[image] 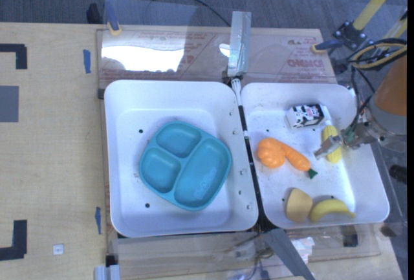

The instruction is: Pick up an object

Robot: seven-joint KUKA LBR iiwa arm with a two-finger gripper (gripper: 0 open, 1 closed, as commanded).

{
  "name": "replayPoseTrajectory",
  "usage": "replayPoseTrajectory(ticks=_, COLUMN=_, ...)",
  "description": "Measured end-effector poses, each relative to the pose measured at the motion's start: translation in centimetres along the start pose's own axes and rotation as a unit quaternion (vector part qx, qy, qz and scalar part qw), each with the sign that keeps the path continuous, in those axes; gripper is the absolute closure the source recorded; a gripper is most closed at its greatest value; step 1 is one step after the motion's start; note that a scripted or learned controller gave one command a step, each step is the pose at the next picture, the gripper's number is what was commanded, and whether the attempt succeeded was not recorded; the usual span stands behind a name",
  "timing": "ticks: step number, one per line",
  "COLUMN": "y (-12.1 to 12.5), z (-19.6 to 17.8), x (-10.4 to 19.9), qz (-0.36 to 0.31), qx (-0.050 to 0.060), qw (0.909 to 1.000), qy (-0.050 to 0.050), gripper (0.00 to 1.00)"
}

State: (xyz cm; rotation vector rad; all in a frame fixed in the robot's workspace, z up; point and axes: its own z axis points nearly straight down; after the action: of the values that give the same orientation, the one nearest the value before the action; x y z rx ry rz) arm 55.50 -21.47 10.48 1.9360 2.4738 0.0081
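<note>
Tool [336, 141] sits over a small yellow toy [332, 143]; grip unclear — it could skid off the rounded plastic.

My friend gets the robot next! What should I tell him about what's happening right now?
Gripper: low in the right bin, by its right wall, on a small yellow piece; grip unclear.
Right bin things: black-and-white toy at the back, orange carrot in the middle, tan piece and banana in front.
Left bin: teal divided plate.
Done: nothing visibly lifted.
Left: grasp one object and raise it.
</note>
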Motion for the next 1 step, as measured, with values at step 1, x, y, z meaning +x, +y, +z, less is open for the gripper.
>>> replayPoseTrajectory(ticks=1, y=0.08, z=-1.08, x=-0.14, qz=0.001, qx=-0.002, qw=1.0, qy=-0.003, gripper=1.0)
